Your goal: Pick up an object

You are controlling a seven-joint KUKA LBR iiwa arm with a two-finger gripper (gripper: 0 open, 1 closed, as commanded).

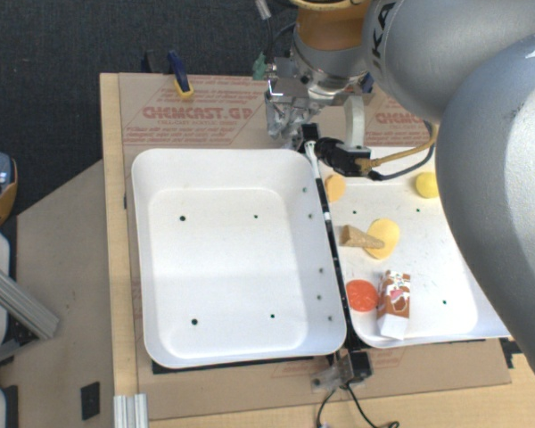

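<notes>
My gripper [288, 128] hangs over the far rim where the two bins meet, above the brown board and apart from every object. The right bin [446, 324] holds a small orange round piece [336, 187] near its far left corner and a yellow ball [425, 184] further right. Mid-bin, a yellow disc [385, 235] lies with a tan wedge [360, 236] touching it. Nearer the front sit a red disc [362, 295] and a brown and white carton [395, 305], side by side. The grey arm hides the bin's right part.
The left bin [152, 239] sits beside the right one, their rims touching along the middle. A brown printed board [205, 110] lies under both. A blue and yellow clamp [179, 74] grips the board's far edge.
</notes>
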